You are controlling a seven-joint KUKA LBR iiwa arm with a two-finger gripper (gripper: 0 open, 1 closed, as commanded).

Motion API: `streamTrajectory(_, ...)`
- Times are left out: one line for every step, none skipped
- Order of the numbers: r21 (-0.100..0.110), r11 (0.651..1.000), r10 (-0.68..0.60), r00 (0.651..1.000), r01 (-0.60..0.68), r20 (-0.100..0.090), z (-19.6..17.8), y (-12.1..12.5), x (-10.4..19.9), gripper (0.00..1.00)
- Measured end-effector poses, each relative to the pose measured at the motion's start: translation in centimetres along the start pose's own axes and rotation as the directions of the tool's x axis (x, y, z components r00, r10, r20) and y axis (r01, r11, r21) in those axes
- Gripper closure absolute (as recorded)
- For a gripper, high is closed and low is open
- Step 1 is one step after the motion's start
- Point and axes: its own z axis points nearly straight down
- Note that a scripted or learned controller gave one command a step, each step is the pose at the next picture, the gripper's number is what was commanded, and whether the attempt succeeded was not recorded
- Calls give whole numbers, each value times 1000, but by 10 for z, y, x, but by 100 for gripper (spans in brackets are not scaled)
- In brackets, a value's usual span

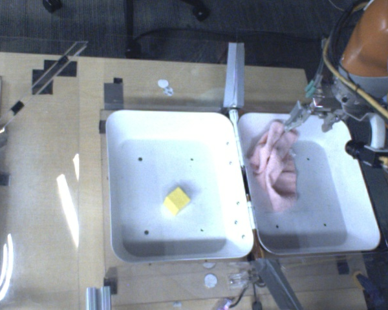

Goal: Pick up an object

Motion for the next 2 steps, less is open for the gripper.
streamTrajectory(-4, 985, -175, 985, 175, 3, -91, -10, -7, 0)
streamTrajectory(0, 1000, 4, 1000, -4, 0, 29, -15, 0, 0)
